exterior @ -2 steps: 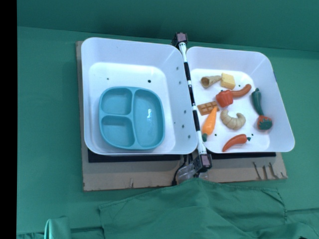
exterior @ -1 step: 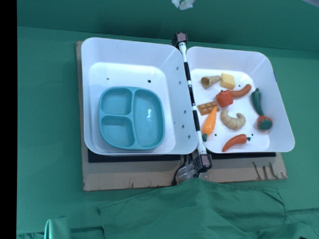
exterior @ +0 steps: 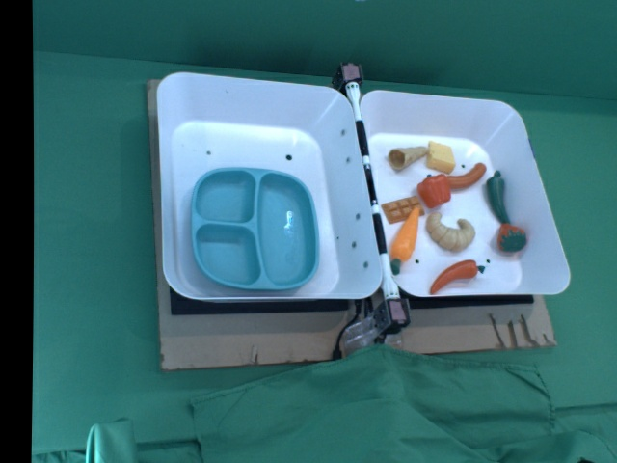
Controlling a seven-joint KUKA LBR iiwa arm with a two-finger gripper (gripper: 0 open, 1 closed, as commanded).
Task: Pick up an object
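Toy foods (exterior: 449, 212) in right bin (exterior: 540, 258), blue plate (exterior: 254, 228) in left bin (exterior: 183, 104), end effector state can't tell

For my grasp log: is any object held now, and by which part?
Nothing is seen held. The carrot, the croissant and the chilli lie loose in the right-hand bin.

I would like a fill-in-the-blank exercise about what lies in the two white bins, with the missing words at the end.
1. The blue divided plate lies in the ____ bin of the view.
2. That plate has ____ compartments.
3. The toy carrot lies in the right bin, near its ____ wall.
4. The yellow cheese block lies beside the ____ cone.

Missing words: left; three; left; ice cream
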